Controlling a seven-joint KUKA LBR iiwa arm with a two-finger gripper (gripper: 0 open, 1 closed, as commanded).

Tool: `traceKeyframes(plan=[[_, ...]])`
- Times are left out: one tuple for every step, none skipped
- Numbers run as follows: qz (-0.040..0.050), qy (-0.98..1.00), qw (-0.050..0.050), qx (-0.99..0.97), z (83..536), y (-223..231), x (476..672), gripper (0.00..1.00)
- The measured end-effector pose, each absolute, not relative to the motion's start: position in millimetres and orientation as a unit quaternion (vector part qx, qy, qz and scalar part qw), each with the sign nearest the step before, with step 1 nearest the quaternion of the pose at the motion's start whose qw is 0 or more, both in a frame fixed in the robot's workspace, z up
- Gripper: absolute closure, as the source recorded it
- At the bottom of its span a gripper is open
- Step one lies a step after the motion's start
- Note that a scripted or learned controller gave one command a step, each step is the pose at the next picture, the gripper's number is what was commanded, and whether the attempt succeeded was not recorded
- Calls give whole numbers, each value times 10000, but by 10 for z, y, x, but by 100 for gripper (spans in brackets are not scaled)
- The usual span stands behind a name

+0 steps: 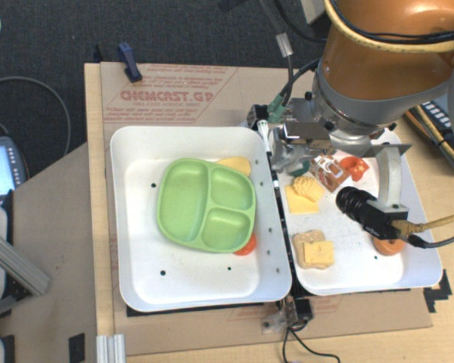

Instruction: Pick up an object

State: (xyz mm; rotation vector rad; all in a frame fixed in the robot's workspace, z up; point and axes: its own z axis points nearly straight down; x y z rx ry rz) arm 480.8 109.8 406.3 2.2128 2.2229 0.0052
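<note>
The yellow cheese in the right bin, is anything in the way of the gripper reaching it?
Nothing visible covers the yellow cheese. The gripper hangs just above it in the right bin, with a small ridged yellow piece lying on the cheese's upper edge.

The grey arm point(363, 97) reached in from the upper right, its orange band point(397, 13) uppermost above the wrist. It pointed steeply downward, and the gripper point(291, 153) hung low beneath the wrist, partly hidden by it.
</note>
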Motion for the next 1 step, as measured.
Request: traceKeyframes(plan=[[22, 7089, 31, 7053, 4164, 1102, 4812, 100]])
